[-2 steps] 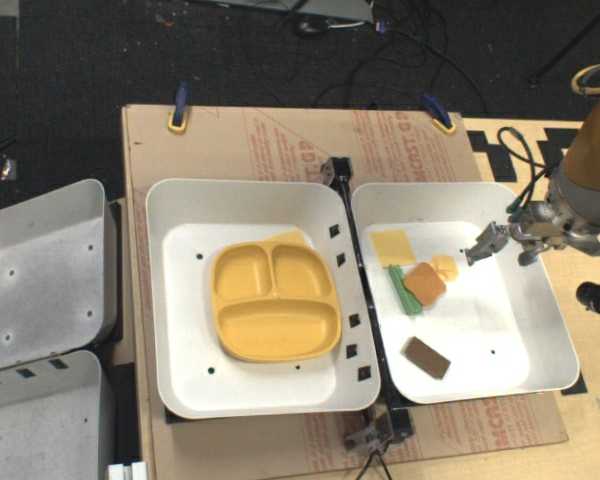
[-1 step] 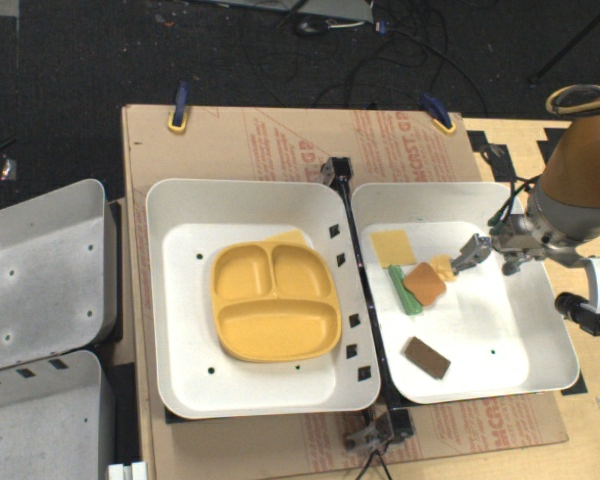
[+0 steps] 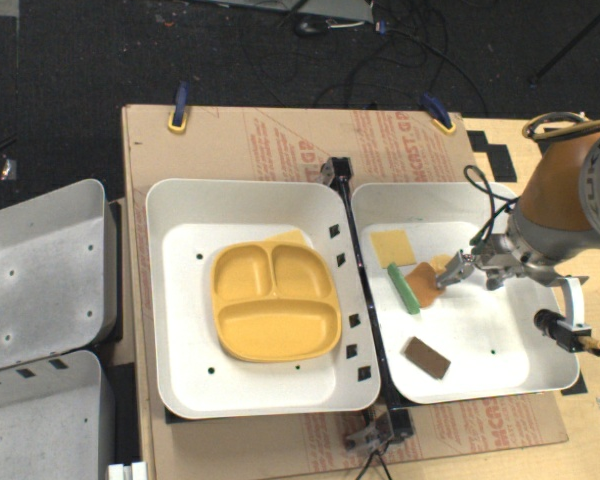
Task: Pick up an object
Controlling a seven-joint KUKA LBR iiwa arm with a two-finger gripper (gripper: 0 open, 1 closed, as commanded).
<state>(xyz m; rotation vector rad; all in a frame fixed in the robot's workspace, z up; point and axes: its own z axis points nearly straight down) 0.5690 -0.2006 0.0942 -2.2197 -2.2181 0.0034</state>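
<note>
In the right bin (image 3: 500,373) lie a pale yellow flat square (image 3: 391,246), a green stick (image 3: 402,288), an orange-brown piece (image 3: 424,284) and a dark brown block (image 3: 426,357). My gripper (image 3: 452,272) reaches in from the right and hangs low over the bin's middle. Its tip is right beside the orange-brown piece, at that piece's right edge. The green stick leans against the left side of the same piece. The dark brown block lies apart, nearer the bin's front.
The left bin (image 3: 170,268) holds a yellow divided tray (image 3: 276,301). A black divider (image 3: 358,278) runs between the two bins. The arm's orange band (image 3: 560,183) and cables (image 3: 490,203) stand over the right bin's far right side.
</note>
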